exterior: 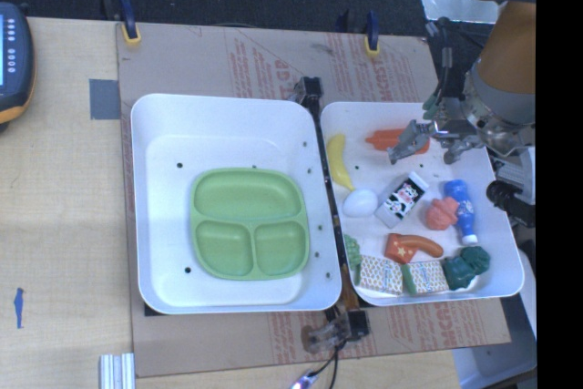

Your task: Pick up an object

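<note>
Desk (55,223): pale wood grain, matt. Brown cardboard sheet (228,59) over it, dull, printed red. Both bins, left bin (146,196) and right bin (510,278): white plastic, smooth, slight sheen. Green divided plate (249,223): matt plastic look. Banana (338,161) and white egg (360,202): smooth, glossy plastic. Dark green item (468,266) at right bin's near right corner: soft, cloth-like. Gripper (435,141): bare grey metal. Arm shell (510,50): glossy orange.
</note>
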Controlling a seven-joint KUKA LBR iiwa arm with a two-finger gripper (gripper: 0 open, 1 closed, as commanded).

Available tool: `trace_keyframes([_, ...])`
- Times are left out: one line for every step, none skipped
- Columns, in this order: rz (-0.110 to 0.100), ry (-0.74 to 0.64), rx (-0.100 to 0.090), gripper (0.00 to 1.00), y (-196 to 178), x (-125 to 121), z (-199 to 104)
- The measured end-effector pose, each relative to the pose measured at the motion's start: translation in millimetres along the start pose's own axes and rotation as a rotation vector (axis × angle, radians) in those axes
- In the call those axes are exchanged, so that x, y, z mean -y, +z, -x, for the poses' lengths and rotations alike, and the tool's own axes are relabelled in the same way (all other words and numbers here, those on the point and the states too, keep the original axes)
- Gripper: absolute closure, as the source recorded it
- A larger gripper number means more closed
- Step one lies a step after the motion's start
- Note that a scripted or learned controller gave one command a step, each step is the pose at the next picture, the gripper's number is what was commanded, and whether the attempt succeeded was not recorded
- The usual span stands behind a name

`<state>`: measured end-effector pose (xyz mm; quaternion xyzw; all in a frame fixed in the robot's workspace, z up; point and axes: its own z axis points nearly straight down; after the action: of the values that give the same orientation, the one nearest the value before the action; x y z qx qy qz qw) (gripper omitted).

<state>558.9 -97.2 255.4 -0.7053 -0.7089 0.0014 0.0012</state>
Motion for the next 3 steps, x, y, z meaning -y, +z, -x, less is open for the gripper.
trace_keyframes([-0.007,0.005,0.003,0.0,79,-10,72])
trace_keyframes([-0.006,0.004,0.001,0.0,125,11,117])
trace_keyframes([0.025,0.001,0.011,0.0,142,6,97])
